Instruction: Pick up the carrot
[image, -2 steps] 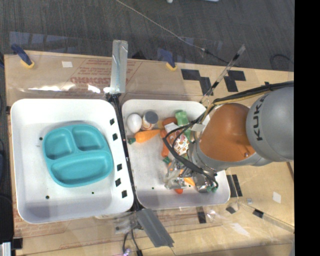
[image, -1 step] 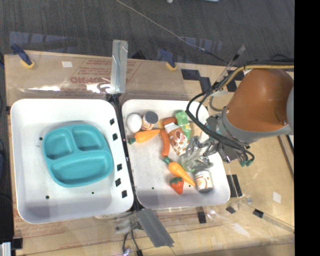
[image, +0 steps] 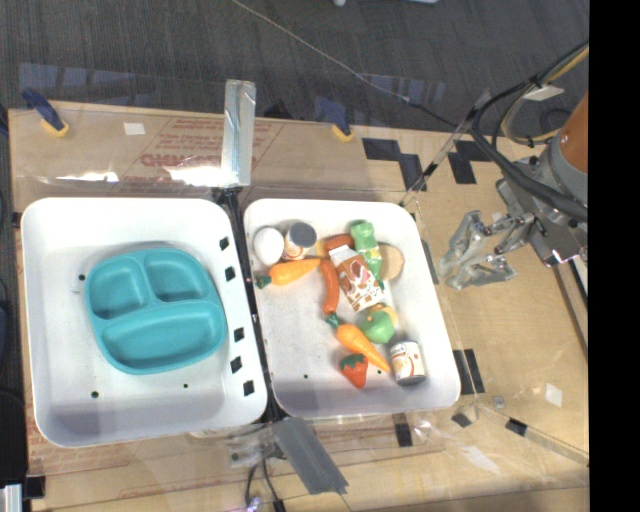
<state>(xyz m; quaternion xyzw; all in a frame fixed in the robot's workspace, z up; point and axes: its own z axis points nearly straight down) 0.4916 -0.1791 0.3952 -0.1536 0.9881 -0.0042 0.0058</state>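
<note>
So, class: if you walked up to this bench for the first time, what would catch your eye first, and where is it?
Most eyes would land on the teal divided plate, alone in the left bin. Next comes the bright heap of toy food in the right bin, including an orange carrot near the middle and another carrot by the bin's left wall. The gripper sits outside the bins, to the right.

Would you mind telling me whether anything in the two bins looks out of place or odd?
Nothing looks spilled or damaged. The toy food is heaped on the far and right sides of the right bin, items overlapping. The teal plate sits flat in the left bin. The gripper is outside the bins.
</note>
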